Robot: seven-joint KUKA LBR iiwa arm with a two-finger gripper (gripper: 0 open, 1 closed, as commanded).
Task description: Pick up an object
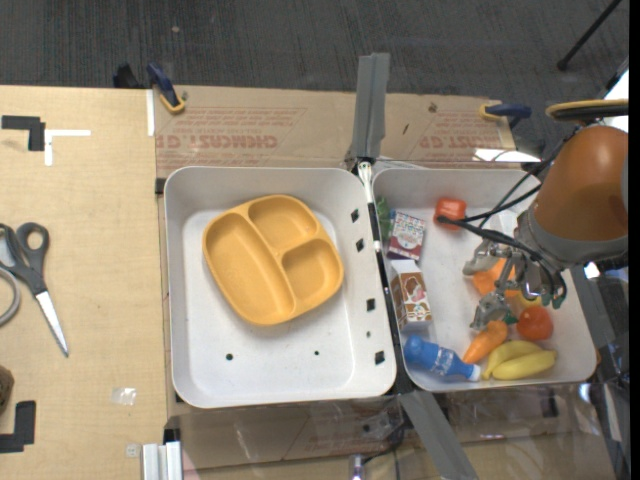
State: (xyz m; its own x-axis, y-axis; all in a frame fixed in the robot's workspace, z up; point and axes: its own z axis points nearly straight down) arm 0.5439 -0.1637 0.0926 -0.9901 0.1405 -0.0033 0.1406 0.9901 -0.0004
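A dark carpeted floor runs behind a pale wooden desk (80, 268), with scissors (35, 278) lying at its left edge. Two shallow white bins sit side by side on it. The left bin (190, 368) holds a yellow divided plate (272, 258). The right bin (420, 183) holds a scatter of small toy foods and packets.

The grey arm (585, 193) reaches in from the right, and its tool (497, 286) hangs low over the right side of that bin, just above an orange carrot (485, 343). From here I cannot tell whether the tool is open or closed, or whether it has anything.

The carrot looks like the likeliest pick. It lies near the bin's front, beside a red tomato (535, 323) and just above a yellow banana (520, 361). Its long axis runs diagonally, the narrow tip pointing toward the front left, the thick end up toward the tool. It is probably light, hollow, stiff plastic with a smooth, slippery skin, so a grip across the thick middle, square to its length, seems safest. The crowding neighbours could get nudged.

A blue bottle (437, 358) lies nearby at the front left.
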